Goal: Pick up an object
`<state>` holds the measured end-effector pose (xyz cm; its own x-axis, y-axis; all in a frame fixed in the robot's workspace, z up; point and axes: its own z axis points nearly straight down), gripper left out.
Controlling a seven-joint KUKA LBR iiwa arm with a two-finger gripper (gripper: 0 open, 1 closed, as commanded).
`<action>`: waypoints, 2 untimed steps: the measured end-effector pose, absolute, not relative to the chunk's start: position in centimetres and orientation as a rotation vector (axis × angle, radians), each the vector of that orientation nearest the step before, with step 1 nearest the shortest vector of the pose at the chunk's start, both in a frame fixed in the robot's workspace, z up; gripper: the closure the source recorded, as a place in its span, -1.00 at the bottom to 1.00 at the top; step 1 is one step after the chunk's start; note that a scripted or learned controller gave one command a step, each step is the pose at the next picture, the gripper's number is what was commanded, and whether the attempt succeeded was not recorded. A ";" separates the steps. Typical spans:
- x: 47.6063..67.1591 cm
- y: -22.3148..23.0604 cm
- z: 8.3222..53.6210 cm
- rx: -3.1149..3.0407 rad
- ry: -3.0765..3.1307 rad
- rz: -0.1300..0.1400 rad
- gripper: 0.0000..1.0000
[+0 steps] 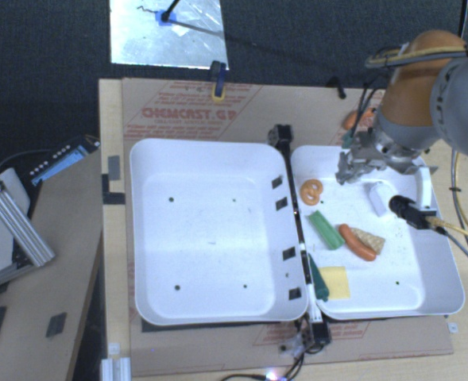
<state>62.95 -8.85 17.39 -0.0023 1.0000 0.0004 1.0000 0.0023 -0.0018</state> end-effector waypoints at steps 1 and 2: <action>67.1 -8.4 13.2 -2.216 -2.232 -0.003 1.00; 66.9 -8.6 10.5 -2.219 -2.227 -0.001 1.00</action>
